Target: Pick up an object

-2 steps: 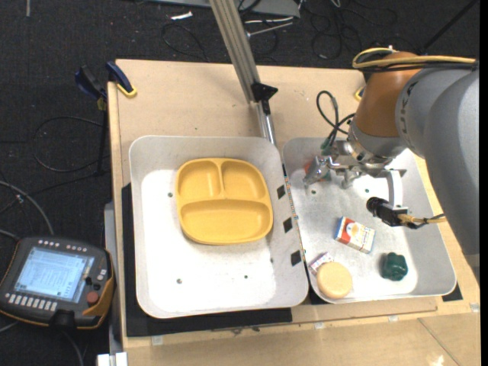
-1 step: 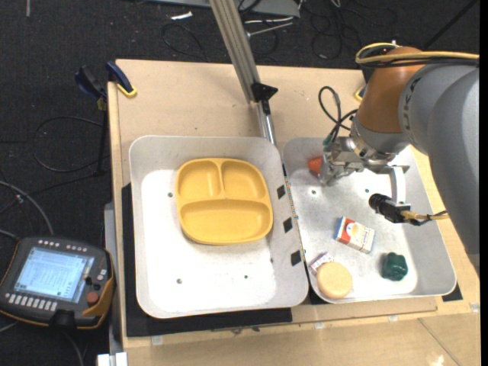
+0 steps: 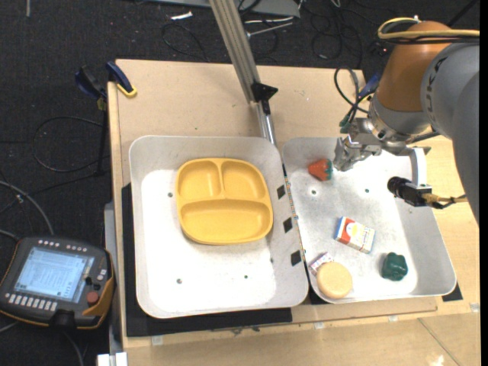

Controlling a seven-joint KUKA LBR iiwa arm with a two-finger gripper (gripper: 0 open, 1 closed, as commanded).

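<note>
Two shallow white bins are seen side by side on a tan desk (image 3: 191, 97). The left bin (image 3: 152, 280) is occupied by a yellow divided tray (image 3: 224, 201), which lies flat in the bin's upper middle. In the right bin (image 3: 427, 258) several small things are scattered: a red strawberry-like toy (image 3: 319, 169) with a green top near the upper left corner, a small red and white carton (image 3: 354, 234) near the middle, a round tan disc (image 3: 334, 280) at the lower left edge, and a dark green lump (image 3: 393, 266) toward the lower right (its exact kind cannot be made out). The grey arm with its orange band (image 3: 408, 75) is reached in from the right, and the gripper (image 3: 345, 157) is lowered over the upper part of the right bin, just beside the red toy on that toy's right. Whether the gripper is open or closed cannot be told from this view, and nothing can be seen held by it; whether the toy is touched cannot be told either. A black fitting (image 3: 402, 188) is seen further right over the same bin. A teach pendant (image 3: 53, 280) lies on the dark floor at lower left.
</note>
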